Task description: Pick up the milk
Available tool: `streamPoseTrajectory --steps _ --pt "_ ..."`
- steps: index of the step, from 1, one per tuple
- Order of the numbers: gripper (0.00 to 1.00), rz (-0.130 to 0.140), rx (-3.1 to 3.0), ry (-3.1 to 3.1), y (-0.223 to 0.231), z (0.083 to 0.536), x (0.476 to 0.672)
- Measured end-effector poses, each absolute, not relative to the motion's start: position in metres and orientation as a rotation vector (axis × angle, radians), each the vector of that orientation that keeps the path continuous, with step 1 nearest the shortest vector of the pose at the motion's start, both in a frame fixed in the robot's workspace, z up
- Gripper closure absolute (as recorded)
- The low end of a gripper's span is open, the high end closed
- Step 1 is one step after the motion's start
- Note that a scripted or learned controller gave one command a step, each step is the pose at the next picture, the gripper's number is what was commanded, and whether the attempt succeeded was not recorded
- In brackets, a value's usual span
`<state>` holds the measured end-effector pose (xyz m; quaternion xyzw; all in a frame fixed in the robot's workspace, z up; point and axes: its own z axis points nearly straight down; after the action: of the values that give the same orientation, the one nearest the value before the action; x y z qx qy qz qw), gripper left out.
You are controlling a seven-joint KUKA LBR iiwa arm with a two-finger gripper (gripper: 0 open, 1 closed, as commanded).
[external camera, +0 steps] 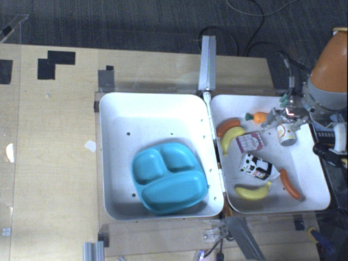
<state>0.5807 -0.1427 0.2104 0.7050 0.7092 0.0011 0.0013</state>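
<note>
Black-and-white, the milk (255, 167) lay flat in the right bin (321, 200) — below and left of the gripper (285, 125), long axis slanted, between a purple carton (249, 142) and a banana (252, 191) — the gripper's grip state I could not tell.

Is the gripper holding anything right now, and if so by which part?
Cannot be told: the gripper is over the right bin; the milk lies apart, unheld.
</note>
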Motion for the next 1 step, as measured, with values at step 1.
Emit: streamPoseTrajectory --steps 1 --pt "0.00 0.007 2.261 2.175 -0.1089 0.0945 0.5194"
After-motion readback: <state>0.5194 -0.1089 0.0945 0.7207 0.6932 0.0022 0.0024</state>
